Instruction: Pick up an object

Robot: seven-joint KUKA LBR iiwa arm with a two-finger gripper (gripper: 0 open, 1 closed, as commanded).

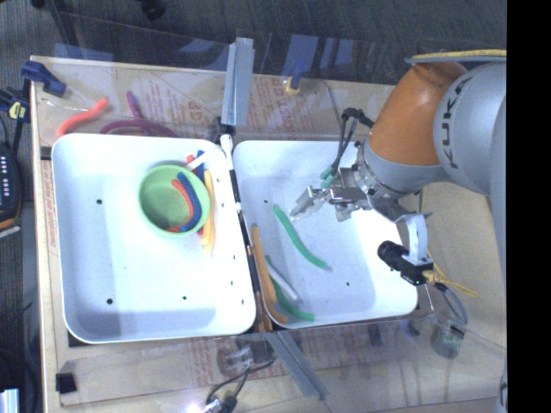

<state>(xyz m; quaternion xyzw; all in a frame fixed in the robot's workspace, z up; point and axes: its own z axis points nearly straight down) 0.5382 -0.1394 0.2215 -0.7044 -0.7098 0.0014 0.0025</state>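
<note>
Left bin (103, 256): holds a green bowl (165, 198) lying toward its upper right. Curved strips in red, blue and orange sit inside the bowl, and an orange stick (207, 222) rests against its right side, near the wall the two bins share.

Right bin (379, 291): holds a long green strip (300, 239) lying slantwise near the middle. More sticks are bunched along the left wall and lower left corner: an orange-brown one (263, 275), a green one (288, 306) and a pale one (280, 282) across them.

Green strip and pincer: the strip's upper end lies just below and left of the pincer (312, 201); the rest runs down to the right, away from it, on the bin floor.

Pincer: over the upper middle of the right bin, pointing left from the grey and orange arm (430, 136). The metal fingers (303, 205) look spread a little with nothing between them, though the glare on the metal makes the gap hard to judge. It seems to touch none of the strips.

Worktop (172, 93): behind the left bin lie an orange strip (82, 117) and a purple loop (138, 126).
</note>
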